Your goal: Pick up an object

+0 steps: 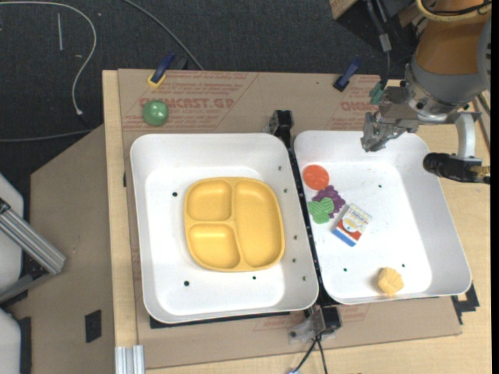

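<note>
The gripper (377, 140) was seen poised over the right bin's (437, 232) far edge, nothing visible between its fingers; their spread could not be told. Nearer in that bin, an orange disc (316, 177), green piece (320, 210), purple piece (335, 199), small box (352, 224) and yellow block (391, 280) were scattered.

1. The arm (448, 45) is seen entering from the upper right, its orange band uppermost and the grey wrist below it.
2. The gripper (377, 140) is pointed downward and to the left.
3. Nothing is seen held between its fingers.
</note>
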